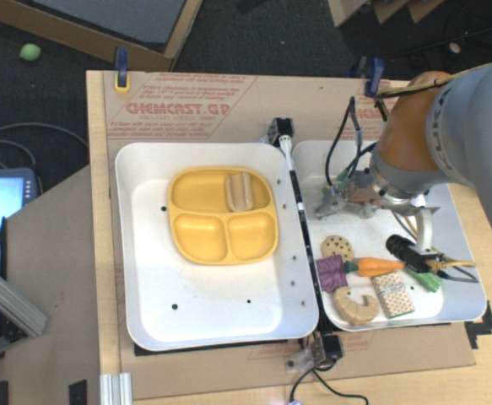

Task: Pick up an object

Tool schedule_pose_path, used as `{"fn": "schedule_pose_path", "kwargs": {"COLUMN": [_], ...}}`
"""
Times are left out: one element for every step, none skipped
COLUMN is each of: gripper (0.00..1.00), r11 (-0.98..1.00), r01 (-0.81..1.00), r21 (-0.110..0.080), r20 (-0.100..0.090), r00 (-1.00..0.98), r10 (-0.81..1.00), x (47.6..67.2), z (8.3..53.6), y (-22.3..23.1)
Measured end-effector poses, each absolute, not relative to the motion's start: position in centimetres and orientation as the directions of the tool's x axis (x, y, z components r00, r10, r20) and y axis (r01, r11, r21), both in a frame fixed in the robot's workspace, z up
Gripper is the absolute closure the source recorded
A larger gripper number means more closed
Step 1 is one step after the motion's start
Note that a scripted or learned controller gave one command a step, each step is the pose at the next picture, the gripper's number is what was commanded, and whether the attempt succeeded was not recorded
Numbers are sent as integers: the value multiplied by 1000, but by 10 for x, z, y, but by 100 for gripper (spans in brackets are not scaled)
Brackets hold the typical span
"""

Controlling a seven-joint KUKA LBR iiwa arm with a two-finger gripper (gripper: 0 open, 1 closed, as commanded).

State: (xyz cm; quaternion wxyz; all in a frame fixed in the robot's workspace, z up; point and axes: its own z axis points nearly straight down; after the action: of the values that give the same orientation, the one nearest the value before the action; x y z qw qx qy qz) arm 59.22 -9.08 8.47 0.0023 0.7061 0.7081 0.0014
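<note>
Pincer (344, 199) low over right bin (458, 300); open or shut, can't tell. Carrot (379, 267) looks light, stiff, prob. slick plastic: grip across orange mid-body, not green end.

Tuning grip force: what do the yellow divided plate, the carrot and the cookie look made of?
Yellow divided plate: likely hard molded plastic, smooth semi-gloss; uniform colour, rounded compartment ridges. Carrot: probably toy plastic; even orange, smooth taper. Cookie: plastic or foam play food perhaps; matte tan with dark specks, too small to settle.
</note>
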Motion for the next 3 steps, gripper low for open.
{"fn": "schedule_pose_path", "kwargs": {"gripper": [0, 0, 0], "r11": [-3, 2, -5], "r01": [1000, 1000, 1000], "r21": [-7, -3, -2], "r20": [0, 2, 6], "r00": [3, -2, 5], "r10": [1000, 1000, 1000], "x": [666, 667, 666], "z": [84, 85, 86], "y": [-143, -114, -207]}}
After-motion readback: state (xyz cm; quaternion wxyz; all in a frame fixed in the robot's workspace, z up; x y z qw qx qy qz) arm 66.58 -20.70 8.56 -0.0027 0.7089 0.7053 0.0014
